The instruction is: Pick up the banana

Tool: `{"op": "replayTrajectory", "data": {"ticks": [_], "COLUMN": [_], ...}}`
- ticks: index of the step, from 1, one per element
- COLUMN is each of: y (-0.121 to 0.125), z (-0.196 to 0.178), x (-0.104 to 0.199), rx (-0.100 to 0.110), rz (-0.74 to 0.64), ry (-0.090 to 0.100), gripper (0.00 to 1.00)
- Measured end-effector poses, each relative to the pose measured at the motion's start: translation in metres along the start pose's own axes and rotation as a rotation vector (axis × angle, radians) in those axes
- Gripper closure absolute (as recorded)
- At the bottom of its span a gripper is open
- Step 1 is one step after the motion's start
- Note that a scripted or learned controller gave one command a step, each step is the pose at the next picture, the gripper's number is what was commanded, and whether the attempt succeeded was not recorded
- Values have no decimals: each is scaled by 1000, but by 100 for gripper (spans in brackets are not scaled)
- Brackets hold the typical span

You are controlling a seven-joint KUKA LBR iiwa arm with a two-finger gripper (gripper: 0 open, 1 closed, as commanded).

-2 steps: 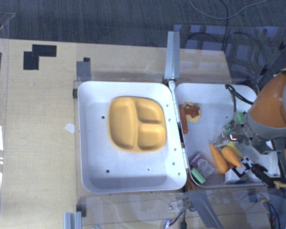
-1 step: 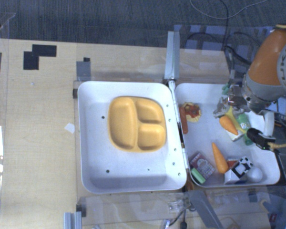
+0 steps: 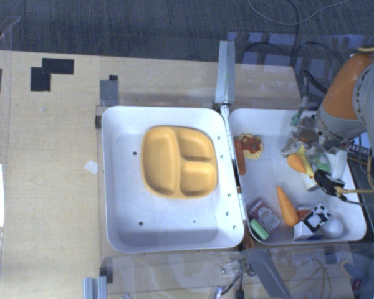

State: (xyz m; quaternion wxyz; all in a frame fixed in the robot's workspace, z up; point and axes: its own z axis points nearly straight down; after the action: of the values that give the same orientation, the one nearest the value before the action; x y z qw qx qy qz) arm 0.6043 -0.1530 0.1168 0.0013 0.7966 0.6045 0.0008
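With the hand [image 3: 305, 147] low over the banana [image 3: 307, 161], grip unreadable, it should straddle the fruit before closing.

Glossy white plastic bins [image 3: 121, 185], a smooth matt yellow plastic tray [image 3: 177, 161], pale wood-grain bench [image 3: 50, 167].

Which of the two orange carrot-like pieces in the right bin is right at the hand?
The upper one, beside the hand near the bin's far right. The other carrot lies apart, lower down toward the bin's front.
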Motion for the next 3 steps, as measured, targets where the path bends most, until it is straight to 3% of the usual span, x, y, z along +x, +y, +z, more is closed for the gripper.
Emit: {"op": "replayTrajectory", "data": {"ticks": [1, 2, 3], "y": [0, -5, -3], "z": [0, 29, 16], "x": [0, -2, 1], "rx": [-1, -5, -11], "rz": [-1, -28, -36], "ry": [0, 4, 4], "gripper": [0, 0, 100]}}
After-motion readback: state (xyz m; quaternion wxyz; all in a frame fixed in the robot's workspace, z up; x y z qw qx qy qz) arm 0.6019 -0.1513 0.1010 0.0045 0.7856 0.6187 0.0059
